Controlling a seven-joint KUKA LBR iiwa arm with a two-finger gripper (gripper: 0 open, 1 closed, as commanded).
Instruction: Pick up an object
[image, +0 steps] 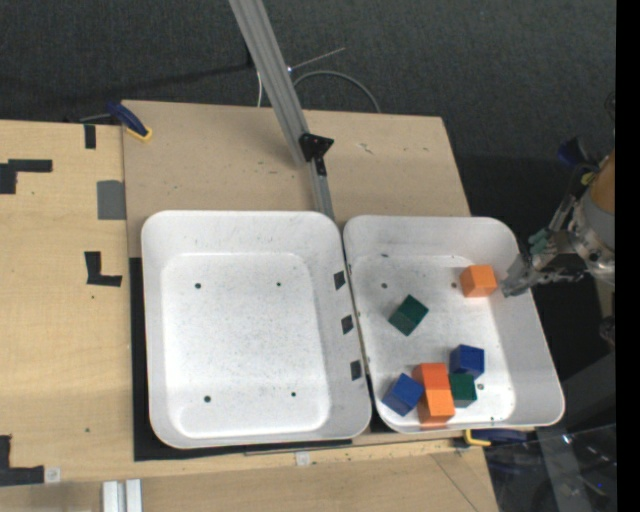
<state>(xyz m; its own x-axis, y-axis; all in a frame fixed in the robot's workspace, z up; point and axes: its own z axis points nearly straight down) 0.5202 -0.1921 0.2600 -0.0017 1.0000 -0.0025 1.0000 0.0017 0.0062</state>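
Near edge of the bench (60, 400): pale wood, with a small yellow clip (478, 438) poking out just under the right bin's near rim.

Right bin (535, 390), near end: a tight cluster of blocks. A blue block (402, 393) sits leftmost. Just right of it an orange block (435, 390) stands taller, touching a dark green block (463, 387) on its right. A second blue block (467, 358) lies just behind the green one, also in contact with the cluster.

Mid bin: a lone dark green block (408, 314), turned at an angle, well apart from the rest.

Far right of the same bin: a single orange cube (478, 281), close to the right wall. The gripper (520, 283) hangs just right of this cube, over the bin's right rim, reaching in from the right. Its tip looks very near the cube, perhaps touching, but the cube is not between the fingers. The view is too dim and small there; cannot tell whether the jaws are spread or closed.

Left bin (160, 300): white, speckled floor with a few dark dots.

Far side: a grey metal rail (280, 80) slants across the bench, ending at a black bracket (315, 147) beyond the seam between the bins. Black tape marks (95, 268) on the left board.
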